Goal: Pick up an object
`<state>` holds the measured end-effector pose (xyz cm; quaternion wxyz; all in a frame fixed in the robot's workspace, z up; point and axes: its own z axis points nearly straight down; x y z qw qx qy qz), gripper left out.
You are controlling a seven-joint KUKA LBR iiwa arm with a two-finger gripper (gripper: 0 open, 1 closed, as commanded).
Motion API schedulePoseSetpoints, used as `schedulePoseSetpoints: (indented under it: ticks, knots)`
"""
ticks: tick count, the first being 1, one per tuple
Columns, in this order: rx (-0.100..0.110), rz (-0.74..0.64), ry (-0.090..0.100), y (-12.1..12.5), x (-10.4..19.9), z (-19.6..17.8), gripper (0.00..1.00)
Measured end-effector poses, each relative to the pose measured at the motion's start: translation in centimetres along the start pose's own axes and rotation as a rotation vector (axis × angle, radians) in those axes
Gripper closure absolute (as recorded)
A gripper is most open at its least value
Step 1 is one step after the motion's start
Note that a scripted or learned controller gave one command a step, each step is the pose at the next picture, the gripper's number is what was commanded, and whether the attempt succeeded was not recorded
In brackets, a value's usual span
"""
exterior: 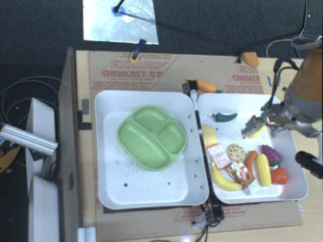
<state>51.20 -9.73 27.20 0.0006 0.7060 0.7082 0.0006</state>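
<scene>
Overhead: cardboard-covered bench [151,69], dark floor [40,24], two bins. Left bin [108,135] holds green plate [151,136]; right bin [298,185], toy food. Gripper [251,130] grasping yellow piece [258,130].

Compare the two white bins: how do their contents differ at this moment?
The left bin has one large item, a green divided plate, lying flat near its middle. The right bin has many small toy foods, among them a banana, a cookie, grapes and corn, crowded toward its near end. The gripper is over the right bin, not the left bin. Both bins are shallow, white and sit side by side.
</scene>
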Motion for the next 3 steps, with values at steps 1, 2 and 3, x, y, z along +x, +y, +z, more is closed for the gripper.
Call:
schedulePoseSetpoints:
  ticks: [1,2,3]
  knots:
    - [-0.001,0.005,0.004,-2.5,-2.0,19.0,0.00]
    - [-0.010,-0.001,0.003,-2.1,-1.9,17.3,1.00]
    - [-0.008,-0.004,-0.001,0.5,-0.2,7.9,1.00]
